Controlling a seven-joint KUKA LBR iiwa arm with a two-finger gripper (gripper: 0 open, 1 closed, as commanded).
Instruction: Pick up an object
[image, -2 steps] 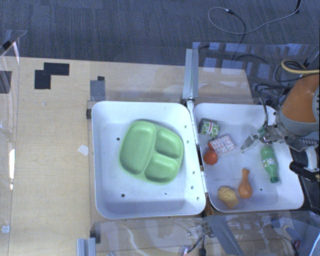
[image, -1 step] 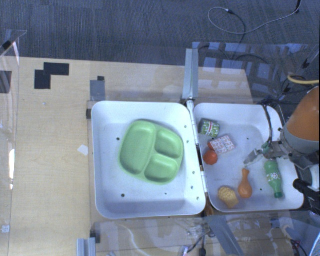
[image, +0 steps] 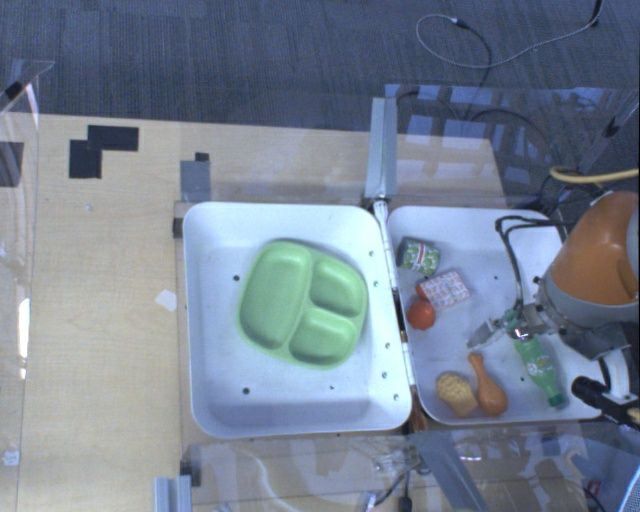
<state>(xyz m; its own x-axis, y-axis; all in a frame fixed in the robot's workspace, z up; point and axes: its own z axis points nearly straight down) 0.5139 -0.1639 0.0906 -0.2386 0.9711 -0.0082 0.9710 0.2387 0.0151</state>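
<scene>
Chicken leg near bin edge, gripper above

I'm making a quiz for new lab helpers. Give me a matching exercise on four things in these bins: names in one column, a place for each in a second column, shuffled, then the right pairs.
Things:
1. green divided plate
2. green can
3. red tomato
4. green bottle

Places:
A. right bin, far end, near the divider
B. just below the claw, by the right bin's right side
C. middle of the left bin
D. right bin, beside the divider, just below the checkered packet

Pairs: 1-C, 2-A, 3-D, 4-B
</scene>
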